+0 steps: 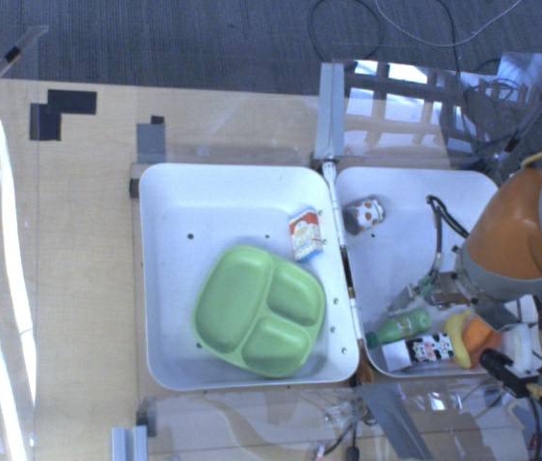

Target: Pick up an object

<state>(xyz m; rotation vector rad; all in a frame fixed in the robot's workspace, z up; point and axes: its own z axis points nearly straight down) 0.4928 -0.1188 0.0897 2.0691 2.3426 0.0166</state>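
The gripper (434, 291) is hanging just above the green bottle (398, 328) in the right bin (396, 257); I cannot tell its grip.

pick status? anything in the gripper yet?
Done: the arm is over the right bin, above the pile with the green bottle. In hand: nothing visibly lifted; the gripper sits low by that pile, its grip hidden. Left: a confirmed grasp and lift. Green tray and small carton lie in the left bin.

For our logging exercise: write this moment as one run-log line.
arm: over right bin | gripper: above green bottle | grasp: unconfirmed | left bin: green tray, small carton
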